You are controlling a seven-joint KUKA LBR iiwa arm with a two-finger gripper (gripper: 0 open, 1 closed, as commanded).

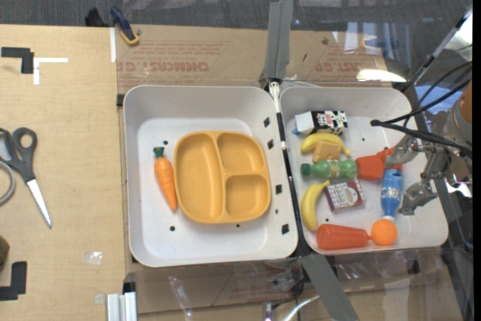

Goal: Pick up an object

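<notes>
Smooth, glossy white plastic bins (143, 184); glossy yellow plastic divided plate (222, 177); matt pale wood-grain desk (60, 131); brown printed cardboard (188, 60); scissors (28, 171) with bright metal blades and grey plastic handles.

We see toys crowding the right bin (430, 238); open floor lies around the yellow tray (222, 177) and carrot (165, 178) in the left bin (143, 162).
</notes>
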